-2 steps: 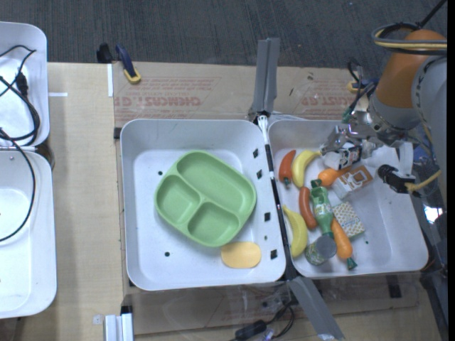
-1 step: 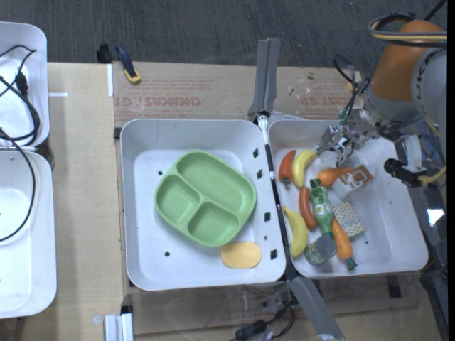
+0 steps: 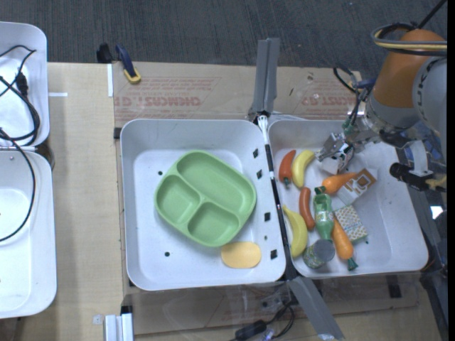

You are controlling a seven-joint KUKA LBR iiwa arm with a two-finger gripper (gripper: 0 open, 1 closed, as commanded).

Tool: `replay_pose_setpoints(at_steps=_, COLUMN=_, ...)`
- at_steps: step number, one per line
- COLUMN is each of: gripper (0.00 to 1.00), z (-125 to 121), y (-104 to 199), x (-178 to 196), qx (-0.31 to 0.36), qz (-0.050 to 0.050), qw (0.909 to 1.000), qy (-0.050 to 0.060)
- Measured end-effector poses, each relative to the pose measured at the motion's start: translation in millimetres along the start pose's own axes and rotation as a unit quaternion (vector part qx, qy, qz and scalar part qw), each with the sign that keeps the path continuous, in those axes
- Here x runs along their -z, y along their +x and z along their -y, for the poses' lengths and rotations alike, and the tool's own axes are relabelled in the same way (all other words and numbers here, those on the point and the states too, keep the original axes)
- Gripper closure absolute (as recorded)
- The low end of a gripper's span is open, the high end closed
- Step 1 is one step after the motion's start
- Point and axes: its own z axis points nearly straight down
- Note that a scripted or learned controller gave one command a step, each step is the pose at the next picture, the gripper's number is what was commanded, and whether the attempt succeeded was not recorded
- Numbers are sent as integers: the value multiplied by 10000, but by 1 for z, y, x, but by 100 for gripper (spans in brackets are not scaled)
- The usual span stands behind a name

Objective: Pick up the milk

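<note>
The gripper (image 3: 340, 150) hangs low near the right bin's (image 3: 409, 258) back edge; its opening I cannot tell. The milk (image 3: 357, 185) lies tilted mid-bin, touching a carrot (image 3: 337, 184). A descent could catch the carrot or tip the carton away.

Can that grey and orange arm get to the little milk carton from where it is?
Probably yes. The hand hangs just above the milk carton in the right bin. The carton's top is uncovered, though a carrot lies against its left side.
</note>
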Motion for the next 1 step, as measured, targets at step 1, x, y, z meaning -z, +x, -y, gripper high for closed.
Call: replay_pose_setpoints(at_steps=1, gripper=100, z=1, y=0, x=9, qx=-8, qz=2, qw=10000, qy=3)
